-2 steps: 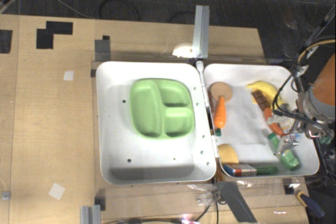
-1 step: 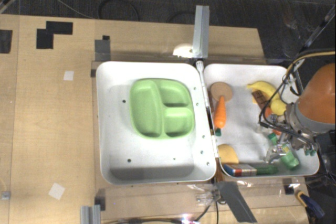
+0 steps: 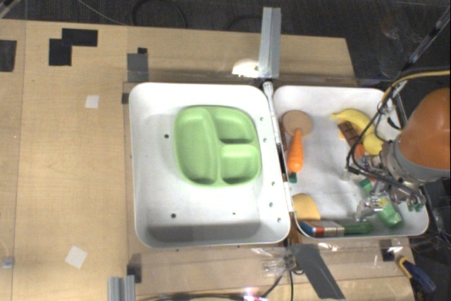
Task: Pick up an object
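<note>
End effector point(image 3: 372, 202) — among right-bin clutter point(image 3: 384, 216)

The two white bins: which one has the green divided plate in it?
The left bin, farther from the arm. The green plate lies alone in its middle. The right bin holds small things instead: a carrot, a banana and others.

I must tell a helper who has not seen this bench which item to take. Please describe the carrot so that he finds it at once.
Look at the right bin, near its left wall. The carrot lies there, pointing towards the tan piece nearer the front. It is the only thin orange item; the banana is yellow and curved.
</note>
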Robot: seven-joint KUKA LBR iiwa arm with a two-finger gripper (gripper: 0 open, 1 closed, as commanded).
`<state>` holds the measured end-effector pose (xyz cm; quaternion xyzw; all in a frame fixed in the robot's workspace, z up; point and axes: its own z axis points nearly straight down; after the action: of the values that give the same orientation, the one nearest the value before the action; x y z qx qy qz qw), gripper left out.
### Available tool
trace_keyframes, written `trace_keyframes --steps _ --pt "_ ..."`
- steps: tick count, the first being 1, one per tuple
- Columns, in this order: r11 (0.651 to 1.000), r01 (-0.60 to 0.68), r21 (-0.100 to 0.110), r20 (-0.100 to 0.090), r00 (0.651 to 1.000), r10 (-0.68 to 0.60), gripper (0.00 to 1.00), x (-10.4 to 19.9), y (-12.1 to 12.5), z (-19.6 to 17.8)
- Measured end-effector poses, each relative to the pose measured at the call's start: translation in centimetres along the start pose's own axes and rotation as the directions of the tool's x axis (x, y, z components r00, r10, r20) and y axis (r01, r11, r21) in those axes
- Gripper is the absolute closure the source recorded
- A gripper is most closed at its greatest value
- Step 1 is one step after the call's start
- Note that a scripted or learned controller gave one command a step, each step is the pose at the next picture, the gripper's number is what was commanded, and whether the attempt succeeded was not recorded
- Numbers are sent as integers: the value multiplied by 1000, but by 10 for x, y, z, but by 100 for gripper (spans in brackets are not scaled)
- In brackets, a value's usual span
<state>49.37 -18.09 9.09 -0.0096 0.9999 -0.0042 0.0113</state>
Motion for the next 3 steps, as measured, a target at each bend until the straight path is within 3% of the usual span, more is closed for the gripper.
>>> trace_keyframes --steps 1,2,3 --pt "1000 4 -3 -2 1000 -4 0 -13 33 0" --pt "983 182 -5 -5 983 -182 0 -52 -27 3" --pt "989 150 -6 -4 989 -150 0 -26 16 1"
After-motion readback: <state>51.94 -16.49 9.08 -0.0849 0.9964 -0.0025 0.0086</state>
